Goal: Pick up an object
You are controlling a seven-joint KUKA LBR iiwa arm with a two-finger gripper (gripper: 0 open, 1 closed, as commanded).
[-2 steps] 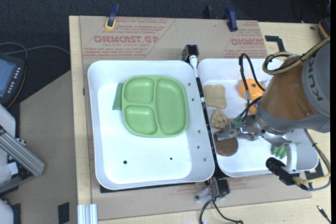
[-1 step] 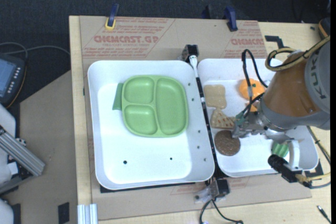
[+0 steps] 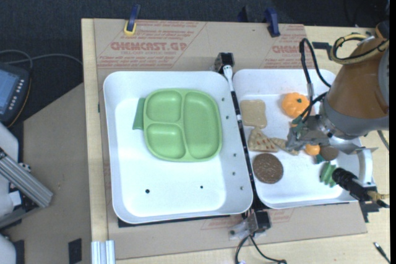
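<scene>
The right bin (image 3: 291,195) holds several food items: an orange fruit (image 3: 294,103), a tan square of bread (image 3: 253,112), a cracker-like wedge (image 3: 265,143), a brown round cookie (image 3: 268,167), a small orange piece (image 3: 312,148) and a green item (image 3: 327,173). My gripper (image 3: 301,138) is low over this bin, between the wedge and the small orange piece, just below the orange fruit. Its fingertips are dark and cluttered, and I cannot make out anything held.
The left bin (image 3: 124,182) carries a green divided plate (image 3: 182,124). A black divider with clamps (image 3: 234,114) runs between the bins. Cables (image 3: 309,71) loop off the arm above the right bin. Cardboard (image 3: 154,40) lies under both bins.
</scene>
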